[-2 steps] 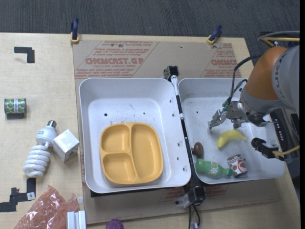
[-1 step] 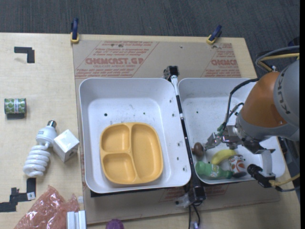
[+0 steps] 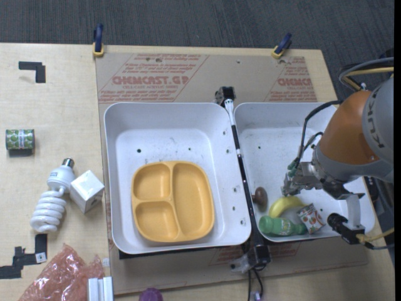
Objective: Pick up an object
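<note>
Below, metal tool over curved yellow banana, grip state unclear, glossy green bottle beside.

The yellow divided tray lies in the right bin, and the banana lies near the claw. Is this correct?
Not quite. The camera view shows the tray in the left bin, not the right one. The rest holds: the banana lies in the right bin, just below the claw.

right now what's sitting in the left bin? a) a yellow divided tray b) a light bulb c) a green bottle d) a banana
a, the yellow divided tray lies flat in the left bin; the banana and green bottle are in the right bin, and the light bulb lies outside on the bench.
</note>
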Tool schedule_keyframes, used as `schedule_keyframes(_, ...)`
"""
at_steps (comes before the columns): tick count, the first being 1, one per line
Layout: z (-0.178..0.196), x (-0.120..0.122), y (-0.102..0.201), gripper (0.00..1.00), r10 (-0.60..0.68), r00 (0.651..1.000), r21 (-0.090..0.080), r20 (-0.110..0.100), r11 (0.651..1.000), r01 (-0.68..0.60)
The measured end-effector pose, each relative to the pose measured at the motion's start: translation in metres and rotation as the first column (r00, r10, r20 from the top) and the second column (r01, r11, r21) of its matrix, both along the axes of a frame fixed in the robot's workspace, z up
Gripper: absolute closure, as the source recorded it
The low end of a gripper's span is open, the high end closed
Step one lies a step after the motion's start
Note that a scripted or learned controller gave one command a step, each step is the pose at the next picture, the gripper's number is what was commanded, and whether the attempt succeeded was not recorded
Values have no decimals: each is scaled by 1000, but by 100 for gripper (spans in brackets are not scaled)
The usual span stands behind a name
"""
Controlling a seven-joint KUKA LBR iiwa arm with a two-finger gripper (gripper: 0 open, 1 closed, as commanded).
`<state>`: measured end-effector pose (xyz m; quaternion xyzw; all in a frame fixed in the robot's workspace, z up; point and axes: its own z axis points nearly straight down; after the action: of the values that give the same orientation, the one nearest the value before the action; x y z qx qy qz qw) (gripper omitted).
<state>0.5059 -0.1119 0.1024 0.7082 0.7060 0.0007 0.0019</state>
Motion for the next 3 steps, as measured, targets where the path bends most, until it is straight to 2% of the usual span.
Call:
schedule_keyframes(1, 29, 28, 19, 100, 5, 1000, 1, -3, 1000, -5)
schedule_keyframes(2, -10, 63, -33, 100, 4, 1000, 0, -3, 1000, -4)
schedule_keyframes(3, 32, 81, -107, 100, 5, 1000, 0, -2, 1000, -5)
